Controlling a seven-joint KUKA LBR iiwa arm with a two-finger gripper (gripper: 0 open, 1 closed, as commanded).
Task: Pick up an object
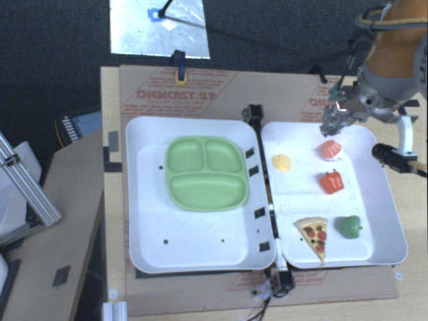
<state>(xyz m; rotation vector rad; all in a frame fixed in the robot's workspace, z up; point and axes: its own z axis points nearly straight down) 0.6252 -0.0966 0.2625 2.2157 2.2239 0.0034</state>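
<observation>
Taking the green three-compartment plastic plate [205, 173] as the landmark: it lies in the left shallow white bin [144, 246], near that bin's middle.

Nearest the camera, well right of the plate and lower in the frame, a toy pizza slice [314, 234] with red dots lies in the right shallow white bin [384, 246], its point aimed at the front rim. Just right of the slice sits a green toy pepper [349, 227].

Farther back, level with the plate's lower half and well to its right, a red toy pepper [331, 182] rests on the bin floor. A small yellow shell-shaped toy [281, 163] lies just across the divide from the plate, level with its upper compartments.

Farther still, right of the plate's top edge, a pink-and-white rounded toy [330, 150] sits on the bin floor. The gripper [332, 127] of the grey arm with the orange band [401, 32] hangs just above and behind this toy. Whether its fingers are spread or closed cannot be told here, and nothing is visibly held between them.
</observation>
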